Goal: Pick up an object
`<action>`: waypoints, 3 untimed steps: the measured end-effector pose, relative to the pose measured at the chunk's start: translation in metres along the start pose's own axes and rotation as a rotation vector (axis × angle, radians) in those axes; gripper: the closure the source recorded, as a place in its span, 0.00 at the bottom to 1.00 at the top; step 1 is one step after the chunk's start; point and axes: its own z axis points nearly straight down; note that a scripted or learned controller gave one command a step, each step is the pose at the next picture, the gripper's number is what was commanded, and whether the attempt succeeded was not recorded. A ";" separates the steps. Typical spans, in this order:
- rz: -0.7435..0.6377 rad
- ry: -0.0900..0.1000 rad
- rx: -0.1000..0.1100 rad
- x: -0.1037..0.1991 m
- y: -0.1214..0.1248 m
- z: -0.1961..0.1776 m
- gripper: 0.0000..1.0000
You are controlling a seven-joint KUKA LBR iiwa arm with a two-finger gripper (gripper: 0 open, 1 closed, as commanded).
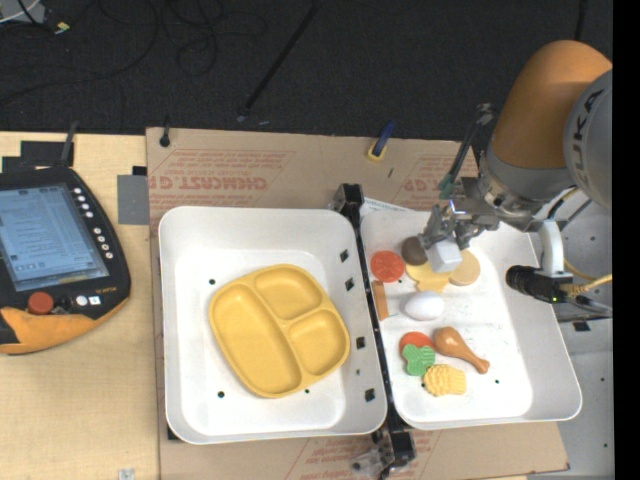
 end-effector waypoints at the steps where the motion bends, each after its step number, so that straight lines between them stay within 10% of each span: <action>1: 0.000 0.000 0.001 0.008 -0.010 0.015 1.00; 3: -0.003 -0.001 -0.001 -0.001 -0.002 0.014 1.00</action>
